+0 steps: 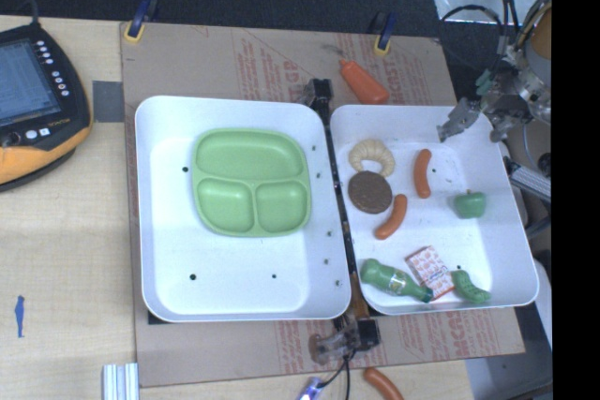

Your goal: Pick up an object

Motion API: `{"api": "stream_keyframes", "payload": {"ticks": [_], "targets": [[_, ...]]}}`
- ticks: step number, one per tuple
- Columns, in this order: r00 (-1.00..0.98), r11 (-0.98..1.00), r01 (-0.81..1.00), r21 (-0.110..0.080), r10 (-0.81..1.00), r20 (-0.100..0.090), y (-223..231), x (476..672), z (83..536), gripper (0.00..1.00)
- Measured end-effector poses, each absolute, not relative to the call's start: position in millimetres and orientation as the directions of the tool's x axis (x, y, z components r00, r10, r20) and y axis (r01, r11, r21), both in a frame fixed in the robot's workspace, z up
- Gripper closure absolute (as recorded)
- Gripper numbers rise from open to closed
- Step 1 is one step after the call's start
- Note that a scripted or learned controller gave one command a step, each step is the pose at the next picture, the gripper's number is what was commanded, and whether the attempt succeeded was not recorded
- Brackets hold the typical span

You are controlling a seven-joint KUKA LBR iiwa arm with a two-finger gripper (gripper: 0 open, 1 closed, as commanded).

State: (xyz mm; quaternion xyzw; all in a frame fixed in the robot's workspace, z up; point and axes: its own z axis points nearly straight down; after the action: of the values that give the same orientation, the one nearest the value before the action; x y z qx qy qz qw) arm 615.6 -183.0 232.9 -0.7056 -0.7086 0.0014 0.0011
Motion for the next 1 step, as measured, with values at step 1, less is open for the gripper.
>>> {"api": "stream_keyframes", "payload": {"ticks": [1], "targets": [[-0.006, 0.006, 1.0, -0.005, 1.0, -0.001, -177.0, 651.0, 170.7, 0.0]]}}
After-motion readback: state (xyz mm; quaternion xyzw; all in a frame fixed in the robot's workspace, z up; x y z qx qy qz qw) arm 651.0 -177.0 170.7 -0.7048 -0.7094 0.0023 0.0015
